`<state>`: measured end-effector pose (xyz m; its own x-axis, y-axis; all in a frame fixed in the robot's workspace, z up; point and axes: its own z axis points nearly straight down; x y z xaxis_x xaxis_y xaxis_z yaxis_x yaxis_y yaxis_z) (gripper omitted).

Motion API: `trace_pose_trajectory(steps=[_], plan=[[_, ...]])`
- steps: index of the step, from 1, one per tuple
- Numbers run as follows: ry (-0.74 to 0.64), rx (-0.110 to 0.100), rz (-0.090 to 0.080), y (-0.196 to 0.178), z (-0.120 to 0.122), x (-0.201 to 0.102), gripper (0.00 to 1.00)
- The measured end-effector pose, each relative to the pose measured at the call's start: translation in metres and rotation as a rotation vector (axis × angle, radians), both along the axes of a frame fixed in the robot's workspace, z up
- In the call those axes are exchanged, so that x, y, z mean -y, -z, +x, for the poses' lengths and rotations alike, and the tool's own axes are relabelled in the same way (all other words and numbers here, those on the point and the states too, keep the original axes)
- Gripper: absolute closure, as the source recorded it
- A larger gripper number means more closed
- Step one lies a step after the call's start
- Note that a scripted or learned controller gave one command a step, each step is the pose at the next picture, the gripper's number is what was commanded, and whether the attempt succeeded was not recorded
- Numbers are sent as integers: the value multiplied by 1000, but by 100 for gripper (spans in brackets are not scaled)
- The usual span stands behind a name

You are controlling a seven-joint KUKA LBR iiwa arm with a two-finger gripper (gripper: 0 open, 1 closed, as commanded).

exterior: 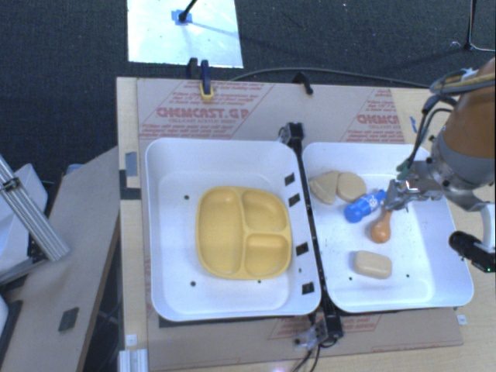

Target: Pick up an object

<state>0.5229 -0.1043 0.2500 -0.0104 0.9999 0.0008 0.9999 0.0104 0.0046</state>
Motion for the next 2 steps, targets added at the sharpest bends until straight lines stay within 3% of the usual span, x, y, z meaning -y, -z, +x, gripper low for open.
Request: trace_pose_trajectory(steps=[2], plan=[[0,-2,1,-5,24,-106,100]])
